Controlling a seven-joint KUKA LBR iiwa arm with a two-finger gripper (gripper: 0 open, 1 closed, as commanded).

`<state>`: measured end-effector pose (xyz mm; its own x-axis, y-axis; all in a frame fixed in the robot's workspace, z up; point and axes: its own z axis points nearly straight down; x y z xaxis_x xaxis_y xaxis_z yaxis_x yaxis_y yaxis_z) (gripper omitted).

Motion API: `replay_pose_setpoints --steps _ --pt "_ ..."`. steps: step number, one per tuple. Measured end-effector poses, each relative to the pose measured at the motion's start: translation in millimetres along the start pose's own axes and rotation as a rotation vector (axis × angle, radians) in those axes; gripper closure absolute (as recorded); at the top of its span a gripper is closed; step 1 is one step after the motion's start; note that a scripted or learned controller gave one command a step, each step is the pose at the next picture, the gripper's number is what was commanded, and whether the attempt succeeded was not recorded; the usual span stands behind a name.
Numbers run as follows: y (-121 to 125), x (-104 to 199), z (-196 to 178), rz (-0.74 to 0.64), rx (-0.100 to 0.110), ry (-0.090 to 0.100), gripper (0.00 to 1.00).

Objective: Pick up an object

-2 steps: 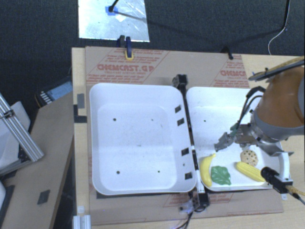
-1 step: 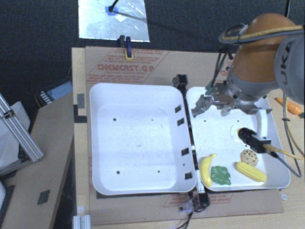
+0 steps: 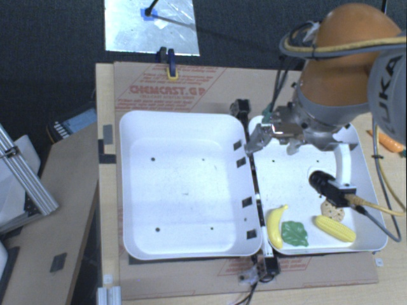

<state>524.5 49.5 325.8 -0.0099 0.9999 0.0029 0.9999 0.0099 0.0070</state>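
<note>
Gripper point(image 3: 254, 141), grey metal, on the grey arm with the broad orange band point(image 3: 346, 37): hangs low over the upper left corner of the right shallow white plastic bin point(image 3: 287, 184), close by the seam between the two bins, reaching in from the right. Spread or pressed together: cannot tell from this slant.

Things to pick, all lying along the lower edge of that same bin and well apart from the gripper:
- Curved yellow plastic banana point(image 3: 275, 226) at the lower left, running alongside the seam.
- Flat green leafy piece point(image 3: 294, 234) just beside the banana on its right, touching or nearly so.
- Short yellow corn cob point(image 3: 334, 229) further right, lying at a slant.
- Round tan speckled biscuit point(image 3: 332, 212) just above the corn cob, partly hidden.

Left shallow white plastic bin point(image 3: 184, 189): sits edge to edge with the right one, with small black clips point(image 3: 245, 164) spaced down the seam.

Under both bins: brown cardboard sheet with red print point(image 3: 166, 88), with a blue and yellow clamp point(image 3: 170, 63) at its far edge.

Beyond the cardboard: square shiny silver sheet point(image 3: 159, 27) on a dark surface, bearing a scrap of blue tape point(image 3: 148, 13).

At far left: ribbed silver aluminium rail point(image 3: 22, 170), lying slantwise.
</note>
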Motion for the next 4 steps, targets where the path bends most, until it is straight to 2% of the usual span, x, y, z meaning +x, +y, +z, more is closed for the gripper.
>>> replay_pose_setpoints --steps 1,2,3,4 --pt "-43 90 147 -0.002 0.022 -0.002 0.00" --pt "13 98 159 0.005 0.004 -0.002 0.00" --pt "-40 70 124 0.011 0.009 -0.002 0.00" --pt "-37 146 78 -0.002 0.003 0.002 0.00"
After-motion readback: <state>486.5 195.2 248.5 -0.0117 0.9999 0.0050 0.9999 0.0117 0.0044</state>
